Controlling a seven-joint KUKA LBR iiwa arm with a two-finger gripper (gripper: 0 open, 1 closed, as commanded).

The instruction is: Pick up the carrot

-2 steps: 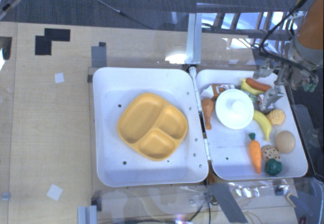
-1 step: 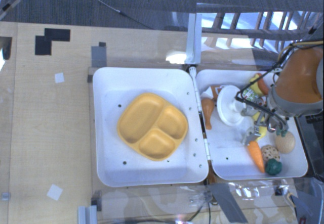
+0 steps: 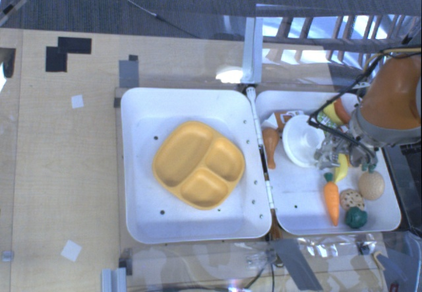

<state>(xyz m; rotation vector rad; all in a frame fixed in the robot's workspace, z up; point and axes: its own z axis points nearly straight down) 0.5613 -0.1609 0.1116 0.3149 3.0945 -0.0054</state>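
A toy carrot (image 3: 331, 200) lies loose in the right bin (image 3: 300, 215), tip toward the near edge, beside a cookie (image 3: 351, 198), a green piece (image 3: 356, 217) and a pale egg shape (image 3: 371, 186). The gripper (image 3: 335, 152) hovers just beyond it, near a white bowl (image 3: 300, 141) and a banana (image 3: 341, 167), probably lining up; whether it is clenched cannot be told. The left bin (image 3: 145, 218) carries a yellow divided plate (image 3: 198, 163). Both bins sit on a pale wooden bench (image 3: 59, 172).
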